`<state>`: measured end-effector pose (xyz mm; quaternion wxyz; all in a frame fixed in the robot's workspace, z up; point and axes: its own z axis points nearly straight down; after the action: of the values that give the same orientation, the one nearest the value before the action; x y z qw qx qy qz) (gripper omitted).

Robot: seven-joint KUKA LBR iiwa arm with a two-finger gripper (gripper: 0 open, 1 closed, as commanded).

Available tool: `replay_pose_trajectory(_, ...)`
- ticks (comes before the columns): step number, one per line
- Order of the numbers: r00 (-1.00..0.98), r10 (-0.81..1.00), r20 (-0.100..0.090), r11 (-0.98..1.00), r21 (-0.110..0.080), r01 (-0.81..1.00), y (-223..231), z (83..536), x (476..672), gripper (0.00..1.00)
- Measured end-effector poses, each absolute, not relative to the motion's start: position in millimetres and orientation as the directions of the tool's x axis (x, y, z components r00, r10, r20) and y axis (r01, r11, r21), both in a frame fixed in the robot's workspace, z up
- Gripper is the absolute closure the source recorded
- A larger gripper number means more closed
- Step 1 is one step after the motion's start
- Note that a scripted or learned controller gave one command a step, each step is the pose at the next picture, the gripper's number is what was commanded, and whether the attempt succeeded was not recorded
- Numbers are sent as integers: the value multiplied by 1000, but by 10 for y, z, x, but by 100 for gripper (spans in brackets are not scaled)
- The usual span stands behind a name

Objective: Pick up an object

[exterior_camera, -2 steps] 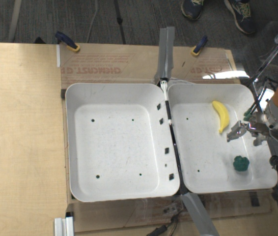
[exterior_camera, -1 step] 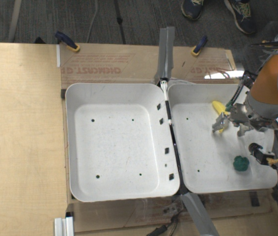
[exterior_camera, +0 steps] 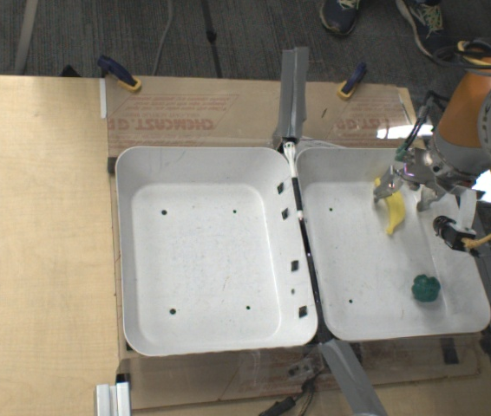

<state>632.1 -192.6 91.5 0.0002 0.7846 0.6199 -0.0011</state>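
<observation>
Yellow object partly hidden under end effector, finger spread unclear, green object nearby

Hidden and cut-off parts around the right bin

The grey arm with its orange band runs off the right edge; its two-finger gripper covers the yellow banana-shaped object's upper end, finger spacing unreadable. Two sneakers are cropped at the top.

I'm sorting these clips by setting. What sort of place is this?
Probably a robotics lab: a robot arm reaches over two white bins on a wooden bench, with cardboard clamped down and someone's sneakers nearby.
</observation>
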Motion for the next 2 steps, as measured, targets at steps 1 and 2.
replay_pose_trajectory(1,228,974,-4,-228,-2,974,-1922,1005,6321,100)
replay_pose_trajectory(2,423,906,-2,-423,-3,906,-1310,2112,5514,100)
